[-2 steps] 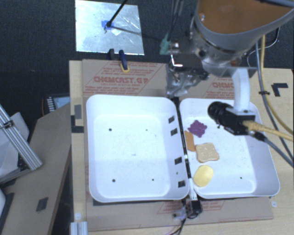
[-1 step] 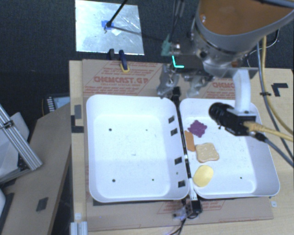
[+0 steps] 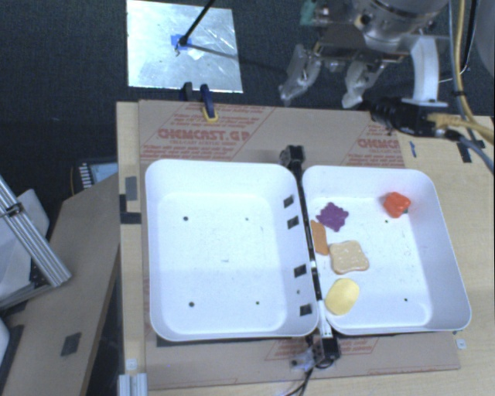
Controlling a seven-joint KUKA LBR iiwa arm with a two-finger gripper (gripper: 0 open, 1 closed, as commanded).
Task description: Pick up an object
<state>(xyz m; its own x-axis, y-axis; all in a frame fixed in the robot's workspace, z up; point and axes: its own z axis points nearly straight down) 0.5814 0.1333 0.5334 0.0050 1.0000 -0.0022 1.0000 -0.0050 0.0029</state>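
Approach step judged: gripper point(image 3: 323, 76) raised beyond far bin edge, jaws spread, nothing held. Descent onto orange object point(image 3: 397, 203) required next.

Two bins point(image 3: 155, 232) side by side, five items point(image 3: 348, 257) in right one

The arm point(image 3: 394, 23) — cut off by the top edge — looks blurred.

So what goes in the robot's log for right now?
gripper: open, above bins, holding nothing | right bin: five toys | nothing picked yet
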